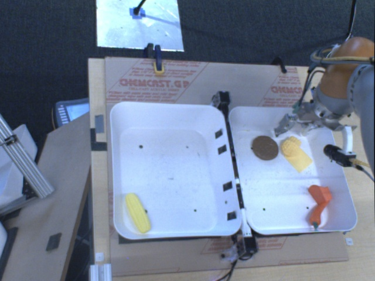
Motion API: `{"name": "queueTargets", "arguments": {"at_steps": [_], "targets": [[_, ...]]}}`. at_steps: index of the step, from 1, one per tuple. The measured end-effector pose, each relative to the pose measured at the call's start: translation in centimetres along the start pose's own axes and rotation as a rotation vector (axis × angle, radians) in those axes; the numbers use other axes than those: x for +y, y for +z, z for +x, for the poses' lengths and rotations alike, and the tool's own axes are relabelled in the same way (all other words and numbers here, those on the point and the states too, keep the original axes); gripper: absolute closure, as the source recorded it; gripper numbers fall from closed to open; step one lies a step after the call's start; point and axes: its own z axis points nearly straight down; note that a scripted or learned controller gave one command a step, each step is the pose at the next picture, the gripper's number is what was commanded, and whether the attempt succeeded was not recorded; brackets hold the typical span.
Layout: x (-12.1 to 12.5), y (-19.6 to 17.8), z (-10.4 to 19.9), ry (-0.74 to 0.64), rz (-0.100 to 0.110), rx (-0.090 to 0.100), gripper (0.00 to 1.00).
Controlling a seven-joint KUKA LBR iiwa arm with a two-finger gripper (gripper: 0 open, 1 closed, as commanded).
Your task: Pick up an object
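The gripper (287, 127) hangs low over the right bin (275, 221), near that bin's back edge. Its metal fingers are grey and small from up here, and I cannot tell if they are spread apart or pressed together. Nothing sits between them that I can see. Their tips are just beside the yellow block (296, 153), a little behind it, but I cannot tell if they touch it.

The yellow block lies in the back half of the right bin. It looks like a chunky piece with a bumpy round end and a flat, smooth end. Just beside it, toward the middle wall, lies a brown disc (265, 147). It is flat, round and dull. In the front right corner of the same bin lies an orange toy (318, 202). It is bent, with a fat top and a thin tail.

The left bin (117, 157) holds a yellow corn cob (137, 212) in its front left corner. It is long with rows of little bumps.

Both bins are white, smooth, shiny and shallow, with rounded corners. They sit side by side on a pale board with red letters. The arm (343, 81) is grey with an orange band and comes in from the right.
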Motion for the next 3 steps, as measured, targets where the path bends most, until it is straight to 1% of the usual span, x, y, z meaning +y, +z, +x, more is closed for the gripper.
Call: {"name": "queueTargets", "arguments": {"at_steps": [1, 2, 3], "targets": [[0.0, 0.0, -0.3, 0.000, -0.001, 0.000, 0.00], [0.1, -6.3, -0.4, 0.001, -0.004, -0.001, 0.00], [-2.0, 0.4, 0.9, 0.001, 0.006, 0.002, 0.00]]}}
